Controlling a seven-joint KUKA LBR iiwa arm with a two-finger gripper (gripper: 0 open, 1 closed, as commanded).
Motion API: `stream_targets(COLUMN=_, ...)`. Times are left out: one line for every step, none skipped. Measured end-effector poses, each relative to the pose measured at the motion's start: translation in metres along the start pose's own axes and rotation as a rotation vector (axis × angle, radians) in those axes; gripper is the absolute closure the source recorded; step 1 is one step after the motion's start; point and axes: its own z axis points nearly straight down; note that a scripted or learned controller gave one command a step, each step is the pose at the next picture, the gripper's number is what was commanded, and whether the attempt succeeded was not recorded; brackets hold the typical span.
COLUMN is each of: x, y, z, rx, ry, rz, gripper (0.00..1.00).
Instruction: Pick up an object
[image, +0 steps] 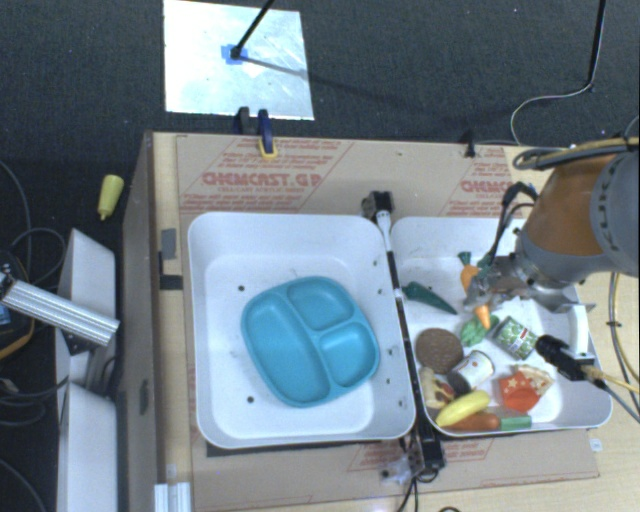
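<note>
The objects lie in the right bin (590, 405), mostly in its near half. A yellow banana (463, 407) rests at the near edge, beside a red tomato slice (519, 391). A brown round cookie (439, 348) lies toward the bin's left wall. A green can (514, 337) lies tilted near the middle. A dark green pepper (428, 296) lies further back.

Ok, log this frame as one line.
arm: over right bin | gripper: above toy food, holding nothing seen | left bin: blue tray
</note>
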Motion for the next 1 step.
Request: stream_targets(x=0.0707, y=-0.0581, z=-0.0668, rx=0.0, ry=0.0, rz=0.0, gripper=1.0)
